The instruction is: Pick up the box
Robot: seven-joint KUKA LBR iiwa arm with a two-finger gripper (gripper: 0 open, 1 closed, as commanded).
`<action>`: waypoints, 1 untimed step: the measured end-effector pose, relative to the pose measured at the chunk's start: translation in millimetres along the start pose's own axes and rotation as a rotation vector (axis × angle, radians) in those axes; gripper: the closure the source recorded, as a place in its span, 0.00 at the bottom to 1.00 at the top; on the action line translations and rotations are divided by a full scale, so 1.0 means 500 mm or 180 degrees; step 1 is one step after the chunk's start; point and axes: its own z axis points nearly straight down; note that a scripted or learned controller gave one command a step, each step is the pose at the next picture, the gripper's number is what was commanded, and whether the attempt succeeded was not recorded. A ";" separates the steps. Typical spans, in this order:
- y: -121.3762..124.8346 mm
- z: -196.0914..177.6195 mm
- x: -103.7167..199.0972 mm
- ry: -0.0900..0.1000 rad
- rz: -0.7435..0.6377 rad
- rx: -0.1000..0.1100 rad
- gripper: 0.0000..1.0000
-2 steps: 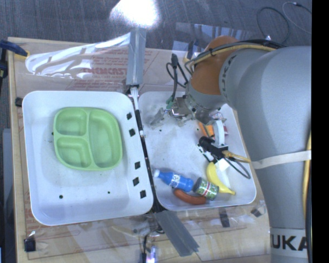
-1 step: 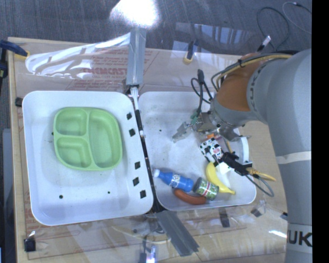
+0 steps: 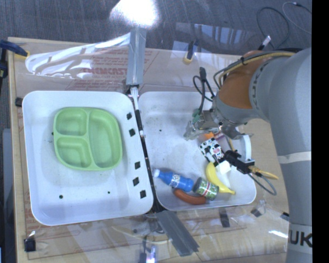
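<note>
The box (image 3: 210, 148) is small, white with black patches, and lies in the right bin (image 3: 164, 125) near its right wall. My gripper (image 3: 199, 127) hangs low over that bin, just above and left of the box, close to it or touching its upper end. The wrist and cables hide the contact. The grey arm with its orange band (image 3: 237, 89) comes in from the right and covers the bin's far right corner.
A yellow banana (image 3: 217, 180) lies right below the box. A blue bottle (image 3: 174, 179), a green-labelled can (image 3: 207, 188) and a red sausage (image 3: 189, 197) crowd the bin's front edge. The left bin (image 3: 38, 196) holds a green divided plate (image 3: 88, 138).
</note>
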 end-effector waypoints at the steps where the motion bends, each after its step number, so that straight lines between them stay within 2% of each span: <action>1: 0.000 0.000 0.000 0.0000 0.0000 -0.0001 0.00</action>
